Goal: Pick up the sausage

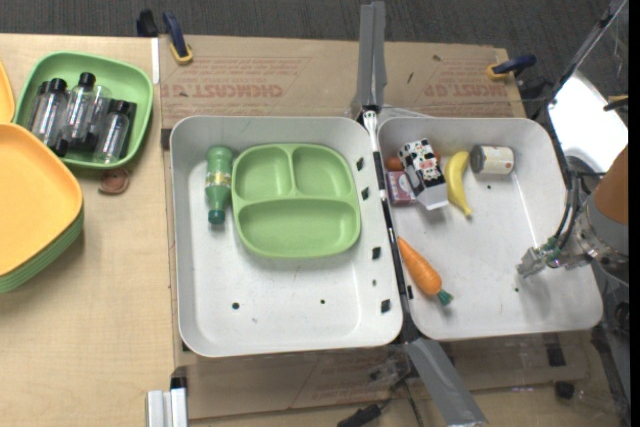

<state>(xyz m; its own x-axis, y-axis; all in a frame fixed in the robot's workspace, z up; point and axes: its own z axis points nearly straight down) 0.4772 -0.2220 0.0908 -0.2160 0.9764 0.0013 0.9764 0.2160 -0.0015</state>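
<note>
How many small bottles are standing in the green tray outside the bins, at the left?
4 small bottles, side by side in the green tray on the bench, left of the left bin. More may be hidden.

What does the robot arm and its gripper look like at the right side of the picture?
At the right edge, a small part of the arm shows: a grey body with an orange patch above it. The gripper is a small metallic piece, silver-grey, with thin dark cables running up from it toward the arm. It is too small and blurred to read any markings.
</note>
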